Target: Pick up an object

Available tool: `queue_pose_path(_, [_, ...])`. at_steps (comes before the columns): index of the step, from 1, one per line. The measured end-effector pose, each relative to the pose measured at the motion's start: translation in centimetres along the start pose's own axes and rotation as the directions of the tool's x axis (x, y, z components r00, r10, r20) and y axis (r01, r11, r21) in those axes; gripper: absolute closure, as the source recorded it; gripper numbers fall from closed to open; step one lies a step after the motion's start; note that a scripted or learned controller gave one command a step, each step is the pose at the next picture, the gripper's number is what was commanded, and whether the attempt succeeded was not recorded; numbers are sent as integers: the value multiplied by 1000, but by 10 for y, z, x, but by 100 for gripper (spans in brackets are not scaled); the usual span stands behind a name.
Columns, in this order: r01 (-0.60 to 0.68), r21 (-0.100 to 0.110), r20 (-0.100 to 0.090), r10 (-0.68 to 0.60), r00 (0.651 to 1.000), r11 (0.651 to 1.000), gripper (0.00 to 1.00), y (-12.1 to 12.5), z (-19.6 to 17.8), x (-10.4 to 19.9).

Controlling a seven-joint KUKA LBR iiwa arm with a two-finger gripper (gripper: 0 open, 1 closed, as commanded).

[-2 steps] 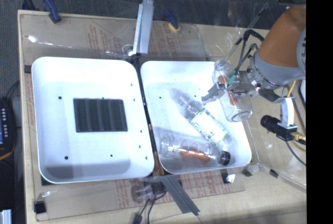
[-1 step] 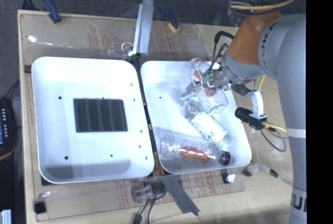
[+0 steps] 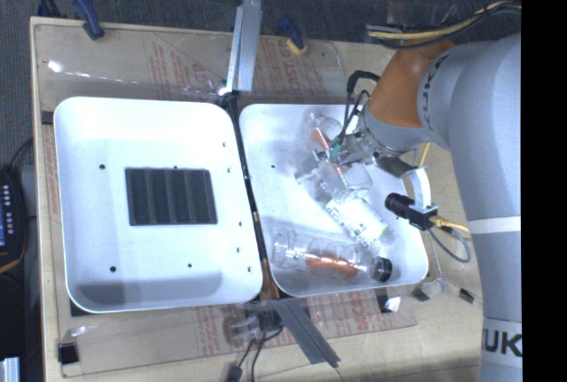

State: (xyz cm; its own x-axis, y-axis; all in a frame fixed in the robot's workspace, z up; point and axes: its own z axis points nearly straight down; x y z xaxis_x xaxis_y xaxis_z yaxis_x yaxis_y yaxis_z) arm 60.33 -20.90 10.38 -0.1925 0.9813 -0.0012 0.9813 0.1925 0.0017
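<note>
Reaching in from the right edge of the view, the grey KUKA arm with its orange band bends down over the upper part of the right-hand shallow white bin. Its wrist points toward the bin floor, and the two-finger gripper sits low among the clutter near the bin's upper middle. Cables and dark fittings crowd the wrist, so whether anything sits between the fingers cannot be told, nor how they stand.

Just beside the gripper lies a small clear plastic item with an orange part, touching or nearly touching the tool; the exact contact is unclear. Directly below the gripper rests a clear plastic bottle with a white label, lying tilted on its side toward the bin's lower right. Near the bin's bottom wall lies a clear plastic tube holding an orange-red piece, stretched lengthwise, with a small black round cap just beside its right end. A black cylindrical fitting on the arm hangs over the bin's right rim.

The left-hand shallow white bin holds a dark ribbed rectangular panel near its middle, well apart from the gripper. A grey metal bar stands between the two bins at their far edge, and blue clamps grip the bench's top border.
</note>
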Motion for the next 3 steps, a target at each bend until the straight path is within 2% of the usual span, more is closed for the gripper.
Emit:
queue_pose_path(1, [117,33,-11,-117,993,993,0,39,6,-15])
queue_pose_path(2, [122,43,-14,-122,992,992,100,37,-2,-15])
queue_pose_path(3, [-3,3,-1,3,1000,1000,100,53,-101,43])
